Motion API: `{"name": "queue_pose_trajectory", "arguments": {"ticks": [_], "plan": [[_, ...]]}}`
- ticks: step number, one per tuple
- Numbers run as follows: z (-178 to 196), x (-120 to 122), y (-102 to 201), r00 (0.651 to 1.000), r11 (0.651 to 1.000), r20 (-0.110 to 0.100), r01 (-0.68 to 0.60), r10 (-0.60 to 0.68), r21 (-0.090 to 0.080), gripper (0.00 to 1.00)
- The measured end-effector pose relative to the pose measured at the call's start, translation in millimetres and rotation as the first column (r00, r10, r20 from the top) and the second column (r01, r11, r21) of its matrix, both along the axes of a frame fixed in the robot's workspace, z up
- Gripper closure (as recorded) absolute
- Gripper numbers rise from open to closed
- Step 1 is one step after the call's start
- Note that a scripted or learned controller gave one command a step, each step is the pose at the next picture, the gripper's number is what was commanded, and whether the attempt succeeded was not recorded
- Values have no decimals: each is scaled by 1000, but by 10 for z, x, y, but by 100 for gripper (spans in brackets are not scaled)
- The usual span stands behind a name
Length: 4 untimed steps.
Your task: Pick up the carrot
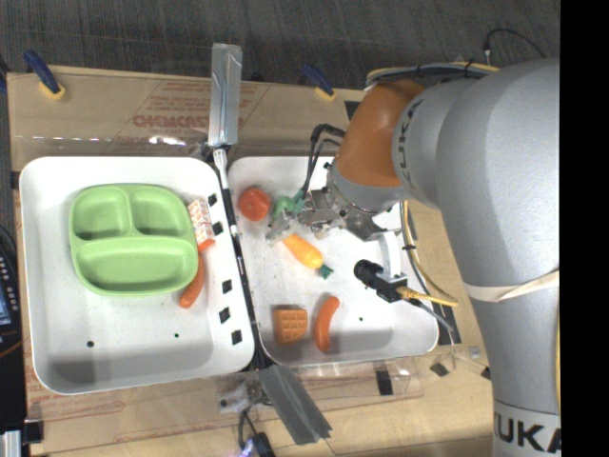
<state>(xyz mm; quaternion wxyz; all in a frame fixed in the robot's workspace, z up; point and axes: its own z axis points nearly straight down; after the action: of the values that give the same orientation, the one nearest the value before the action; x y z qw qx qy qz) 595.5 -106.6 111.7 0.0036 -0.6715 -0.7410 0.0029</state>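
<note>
Well, we find the carrot (pixel 303 251) lying in the right bin (pixel 419 336), about mid-floor, its orange body slanted and its green tip pointing down and to the right. The pincer (pixel 293 215) hangs just above the carrot, near its blunt end. We cannot tell whether the two touch, nor whether the pincer is wide or narrow, since the metal there is too cluttered to read from this angle.

Up and to the left of the carrot sits a round red tomato (pixel 253 204). Straight below the carrot lies a square waffle (pixel 291 324), with a red sausage (pixel 325 324) just beside it, also below the carrot.

Well to the left of the carrot, in the left bin (pixel 38 350), rests a green divided plate (pixel 128 239). A small striped packet (pixel 200 219) lies between plate and carrot, and an orange sausage (pixel 193 288) lies left of the carrot and lower.

Up and to the right of the carrot comes the grey arm (pixel 476 160), with its orange band (pixel 376 146) nearest the carrot.
</note>
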Motion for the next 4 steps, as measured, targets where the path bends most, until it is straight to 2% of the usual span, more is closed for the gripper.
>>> {"name": "queue_pose_trajectory", "arguments": {"ticks": [1, 2, 3, 4], "plan": [[115, 12, -7, 1000, 1000, 3, -4, 4, -1, 100], [116, 13, -6, 1000, 1000, 3, -4, 4, -1, 0], [-205, -333, -180, 1000, 1000, 5, 30, -30, 0, 0], [-201, -631, -544, 967, 967, 4, 255, -255, 0, 0]]}}
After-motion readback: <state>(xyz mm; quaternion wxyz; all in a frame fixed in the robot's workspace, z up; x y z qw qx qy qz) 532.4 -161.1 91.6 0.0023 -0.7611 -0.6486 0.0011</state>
